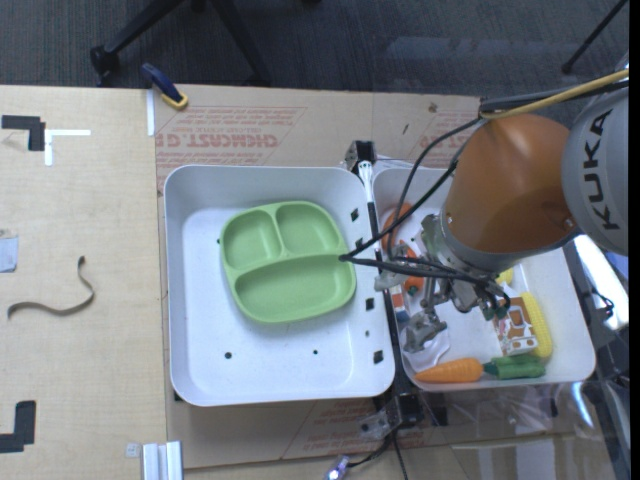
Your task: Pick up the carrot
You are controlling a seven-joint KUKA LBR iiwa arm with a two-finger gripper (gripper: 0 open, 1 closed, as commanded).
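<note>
Arm (520, 183) over right bin (570, 368). Gripper (425, 330) low inside bin, finger state cannot tell. Carrot (450, 371) just below gripper at bin's near wall, long axis left-right, green top pointing right.

The bench (80, 228) bears cardboard (260, 128) under two white bins, left (190, 368) and right (575, 363), side by side; a blue-yellow clamp (165, 85) lies near the cardboard's far-left corner.
</note>
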